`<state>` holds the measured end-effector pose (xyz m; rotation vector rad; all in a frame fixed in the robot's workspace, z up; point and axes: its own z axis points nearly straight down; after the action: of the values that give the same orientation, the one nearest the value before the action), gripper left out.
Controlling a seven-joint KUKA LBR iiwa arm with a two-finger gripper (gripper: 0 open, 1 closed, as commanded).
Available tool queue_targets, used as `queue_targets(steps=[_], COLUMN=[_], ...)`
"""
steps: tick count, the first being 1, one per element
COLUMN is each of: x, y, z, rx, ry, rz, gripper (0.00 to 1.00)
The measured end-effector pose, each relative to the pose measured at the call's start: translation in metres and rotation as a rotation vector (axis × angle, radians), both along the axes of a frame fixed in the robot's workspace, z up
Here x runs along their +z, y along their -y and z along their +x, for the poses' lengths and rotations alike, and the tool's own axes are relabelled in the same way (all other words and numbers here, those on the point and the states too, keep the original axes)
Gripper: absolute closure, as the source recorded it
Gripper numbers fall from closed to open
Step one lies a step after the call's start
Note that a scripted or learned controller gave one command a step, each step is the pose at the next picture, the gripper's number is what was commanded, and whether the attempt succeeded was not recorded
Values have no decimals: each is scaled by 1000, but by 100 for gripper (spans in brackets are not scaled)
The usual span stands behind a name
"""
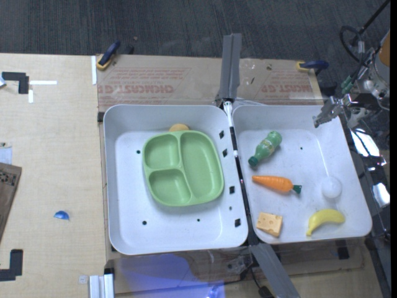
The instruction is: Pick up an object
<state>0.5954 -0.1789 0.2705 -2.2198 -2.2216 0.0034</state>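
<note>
Objects for picking sit in the right bin (347,166), right half of the frame. Bench: pale wood surface (49,166) at left, with black brackets, a small blue piece (61,215) on it at lower left, and a brown cardboard sheet (161,79) with red print lying under the upper edges of both bins. Dark carpet (155,11) fills the top of the frame. Blue-and-yellow clamps (109,53) sit at the cardboard's upper corners.

Left bin (118,185), centre of frame: a green three-compartment plate (183,167), its compartments bare. A small yellow-orange thing (178,128) peeks out just behind the plate's upper rim; what it is cannot be told.

Right bin: green bottle (265,148) tilted, upper middle; orange carrot (275,184) below it, lying crosswise; cheese wedge (270,223) near the lower left corner; banana (324,220) at lower right; a white ball (332,188) just above the banana, faint against the bin floor.

Gripper (327,113) sits at the upper right corner of the right bin, above its rim, at the frame's right side. Whether it is parted or closed cannot be made out. Nothing is seen between its tips. All five objects lie apart from it; the bottle is nearest, down and to the left.
</note>
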Motion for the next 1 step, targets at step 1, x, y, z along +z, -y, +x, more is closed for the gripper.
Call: queue_targets(steps=[1], x=[-117], y=[-26], z=[-18], rx=[281], ry=[1], rz=[1], gripper=[0])
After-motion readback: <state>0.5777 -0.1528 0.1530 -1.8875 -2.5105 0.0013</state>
